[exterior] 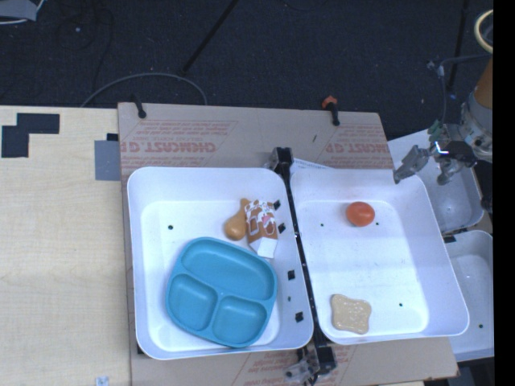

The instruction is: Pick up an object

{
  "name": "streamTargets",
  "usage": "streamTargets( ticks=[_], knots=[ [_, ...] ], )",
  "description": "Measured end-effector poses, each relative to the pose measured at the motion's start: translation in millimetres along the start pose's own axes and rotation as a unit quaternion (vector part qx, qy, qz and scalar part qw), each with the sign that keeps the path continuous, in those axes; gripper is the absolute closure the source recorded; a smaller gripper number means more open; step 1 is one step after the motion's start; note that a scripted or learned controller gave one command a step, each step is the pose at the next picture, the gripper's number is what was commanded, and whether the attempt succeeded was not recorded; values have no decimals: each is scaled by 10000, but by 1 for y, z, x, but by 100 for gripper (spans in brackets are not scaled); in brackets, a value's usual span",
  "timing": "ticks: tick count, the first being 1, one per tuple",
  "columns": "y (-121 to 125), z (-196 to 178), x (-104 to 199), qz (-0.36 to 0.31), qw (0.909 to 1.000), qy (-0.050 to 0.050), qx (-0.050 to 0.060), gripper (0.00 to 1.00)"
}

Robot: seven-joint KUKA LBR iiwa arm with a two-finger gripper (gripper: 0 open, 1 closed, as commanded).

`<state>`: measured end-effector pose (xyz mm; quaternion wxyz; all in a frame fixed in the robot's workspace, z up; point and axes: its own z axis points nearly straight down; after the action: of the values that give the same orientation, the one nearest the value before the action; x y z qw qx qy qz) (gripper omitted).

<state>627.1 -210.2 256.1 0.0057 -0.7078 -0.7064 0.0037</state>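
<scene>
Beige cookie (351, 314) and red tomato (360, 213) in right bin (418, 240); blue tray (220, 291) in left bin (149, 248); fingers (409, 164) spread wide, holding nothing

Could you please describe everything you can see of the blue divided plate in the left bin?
The blue divided plate is a rounded-rectangle tray of what looks like matte plastic, moulded into three compartments: one long one along its upper side and two smaller ones below. All three look bare. It lies flat, turned at a slant, in the lower part of the left bin. Its upper right edge meets or slightly overlaps a small white item under the patterned packet.
</scene>
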Motion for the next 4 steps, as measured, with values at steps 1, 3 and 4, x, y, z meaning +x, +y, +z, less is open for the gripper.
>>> streamTargets(
  ticks=[1, 3, 4],
  knots=[
    [2, -8, 0, -10, 10000, -16, -65, 0],
    [14, 105, 0, -26, 10000, -3, -26, 0],
    [16, 151, 11, -32, 10000, -9, -80, 0]
  ],
)
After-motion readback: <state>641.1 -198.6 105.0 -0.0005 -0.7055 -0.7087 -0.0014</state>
